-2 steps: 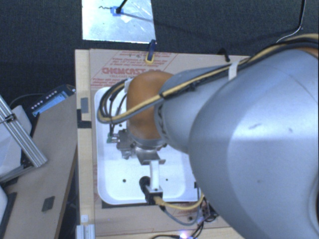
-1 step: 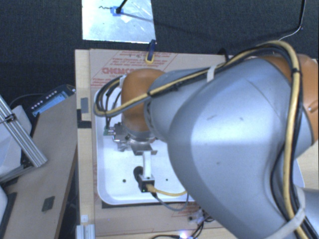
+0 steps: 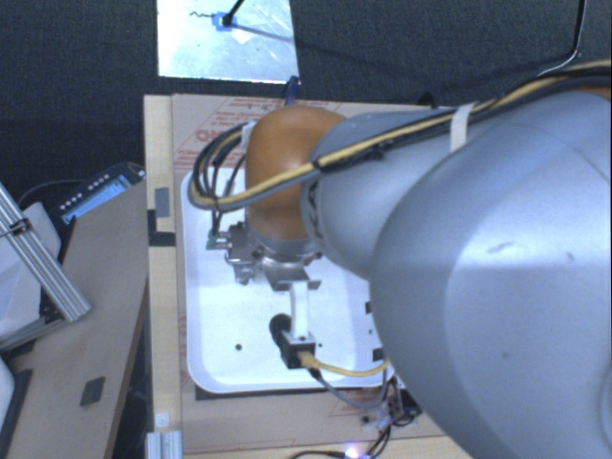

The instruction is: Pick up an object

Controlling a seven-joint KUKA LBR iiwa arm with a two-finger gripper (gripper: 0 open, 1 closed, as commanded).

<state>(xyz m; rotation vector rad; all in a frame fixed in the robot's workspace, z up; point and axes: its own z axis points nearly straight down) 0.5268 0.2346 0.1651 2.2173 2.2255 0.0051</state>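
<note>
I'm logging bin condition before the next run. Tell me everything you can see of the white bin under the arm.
The white bin is a shallow tray of smooth, plastic-looking material with a low rim and a rounded near-left corner. It lies flat on a pale board printed in red. Its bare floor shows tiny dark specks. The grey arm hides its right and far parts, with the gripper over its middle; contact cannot be told.

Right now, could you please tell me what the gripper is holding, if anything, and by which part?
It cannot be told: the wrist hangs over the white bin and hides whatever might be held beneath it.
</note>
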